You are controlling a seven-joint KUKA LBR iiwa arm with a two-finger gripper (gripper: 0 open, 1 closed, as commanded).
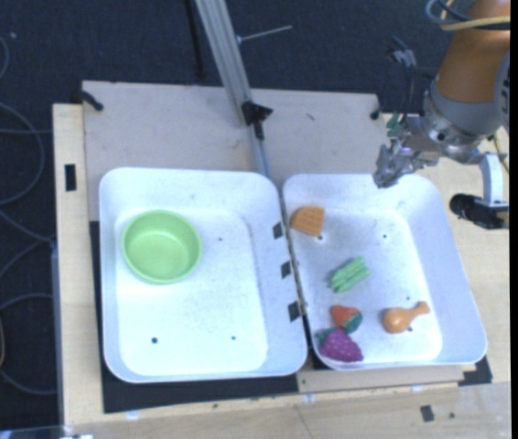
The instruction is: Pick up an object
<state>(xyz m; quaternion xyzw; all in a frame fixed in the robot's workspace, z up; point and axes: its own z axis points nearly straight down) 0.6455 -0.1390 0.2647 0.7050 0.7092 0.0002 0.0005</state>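
The right bin [442, 245] holds several toy foods: an orange bread-like piece [307, 219] at its back left, a green vegetable [349, 274] in the middle, a red strawberry [345, 317] and purple grapes [340, 345] at the front left, and an orange drumstick [404, 317] at the front right. My gripper [389, 174] hangs over the back right corner of this bin, well away from every toy. Nothing shows between its fingers.
The left bin [232, 337] holds a green bowl [160, 245] at its left side. A slanted metal rail [227, 53] runs from the top down to the gap between the bins. Cables lie on the dark floor at left.
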